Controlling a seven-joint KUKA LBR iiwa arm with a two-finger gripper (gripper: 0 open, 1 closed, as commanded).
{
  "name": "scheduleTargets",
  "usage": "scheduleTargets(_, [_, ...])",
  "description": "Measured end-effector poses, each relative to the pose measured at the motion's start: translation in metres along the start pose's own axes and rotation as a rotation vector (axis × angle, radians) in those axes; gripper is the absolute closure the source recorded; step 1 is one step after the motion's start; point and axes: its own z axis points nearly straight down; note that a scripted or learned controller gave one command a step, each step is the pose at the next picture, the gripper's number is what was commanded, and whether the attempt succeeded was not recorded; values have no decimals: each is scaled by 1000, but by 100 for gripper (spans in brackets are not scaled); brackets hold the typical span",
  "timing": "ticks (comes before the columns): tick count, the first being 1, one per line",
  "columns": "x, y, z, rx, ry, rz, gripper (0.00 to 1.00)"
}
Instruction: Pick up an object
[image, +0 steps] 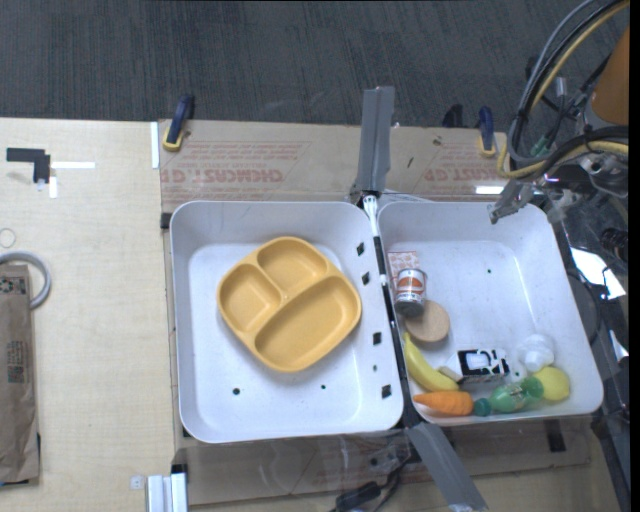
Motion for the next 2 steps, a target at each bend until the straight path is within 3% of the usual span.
scheduleTargets(1, [7,-76,104,2,0,120,0])
scheduleTargets(2, [3,-74,136,2,0,171,0])
